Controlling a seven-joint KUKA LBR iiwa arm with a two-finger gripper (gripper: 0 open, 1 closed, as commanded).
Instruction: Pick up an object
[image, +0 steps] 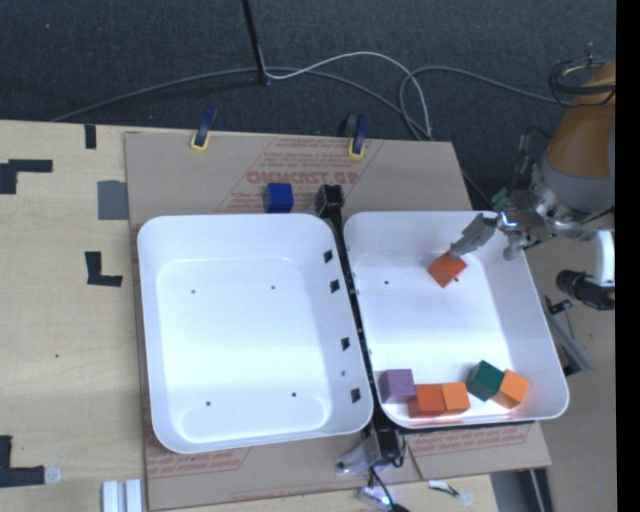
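- The arm (575, 170) comes in from the right side of the view, its orange band above the grey wrist, and leans over the far right corner of the right bin (520, 310).
- The gripper (462, 250) points down and to the left into that bin, and an orange block (447, 268) sits right at its tip.
- The block looks tilted and touches the finger ends; whether it is pinched between them or just lies against them, I cannot tell, and the spread of the hand is not clear either.
- This orange block is in the far half of the right bin, well apart from the other blocks.
- Along the near wall of the same bin lie a purple block (398, 385), two orange blocks (441, 399) touching each other, a green block (486, 380) and another orange block (512, 388) beside the green one.
- The left bin (240, 330) lies just beside the right one.
- A blue block (279, 196) rests on the cardboard sheet (400, 170) behind the left bin.
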